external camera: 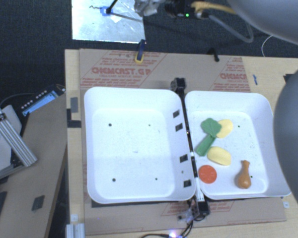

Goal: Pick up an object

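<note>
Bench (114, 66), seemingly cardboard-covered, bears left bin (131, 145), right bin (260, 113) touching.

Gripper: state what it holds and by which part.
Nothing. The gripper hangs high over the bench's far edge, with nothing visible between its fingers; all objects lie in the right bin.

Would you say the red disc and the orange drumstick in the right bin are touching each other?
Apart. The camera view shows bare white bin floor between the red disc and the orange drumstick.

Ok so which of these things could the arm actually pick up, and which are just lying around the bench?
For the job, all in the right bin:
green spatula-shaped toy
two yellow pieces
red disc
brown drumstick

Lying about:
left bin
silver sheet
cardboard
</note>
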Controlling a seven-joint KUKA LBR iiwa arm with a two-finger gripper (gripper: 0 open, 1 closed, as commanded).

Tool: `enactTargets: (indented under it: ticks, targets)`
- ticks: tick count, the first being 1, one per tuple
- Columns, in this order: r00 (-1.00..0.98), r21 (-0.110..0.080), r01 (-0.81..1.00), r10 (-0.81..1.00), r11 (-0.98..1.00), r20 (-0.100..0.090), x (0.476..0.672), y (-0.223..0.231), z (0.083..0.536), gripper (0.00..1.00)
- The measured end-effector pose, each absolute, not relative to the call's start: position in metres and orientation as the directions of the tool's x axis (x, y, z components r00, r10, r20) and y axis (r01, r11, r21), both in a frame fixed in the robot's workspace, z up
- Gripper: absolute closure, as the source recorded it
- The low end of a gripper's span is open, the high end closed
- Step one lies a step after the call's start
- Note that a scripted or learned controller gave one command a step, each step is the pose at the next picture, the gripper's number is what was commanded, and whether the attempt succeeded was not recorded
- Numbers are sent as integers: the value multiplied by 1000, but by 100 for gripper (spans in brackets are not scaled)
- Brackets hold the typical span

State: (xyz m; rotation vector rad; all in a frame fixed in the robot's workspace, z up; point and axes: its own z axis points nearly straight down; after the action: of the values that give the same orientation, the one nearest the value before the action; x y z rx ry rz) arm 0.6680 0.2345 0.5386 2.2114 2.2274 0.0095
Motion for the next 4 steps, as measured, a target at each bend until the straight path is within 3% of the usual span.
enactTargets:
  ticks: [1, 2, 3, 4]
  targets:
    - [4, 0, 1000, 1000, -4, -2, 669, 169, 513, 100]
    - [-1, 3, 1000, 1000, 1, 1, 668, 168, 536, 100]
    - [-9, -9, 1000, 1000, 8, 0, 667, 229, 440, 100]
    - [-6, 6, 1000, 1000, 6, 3, 668, 235, 488, 100]
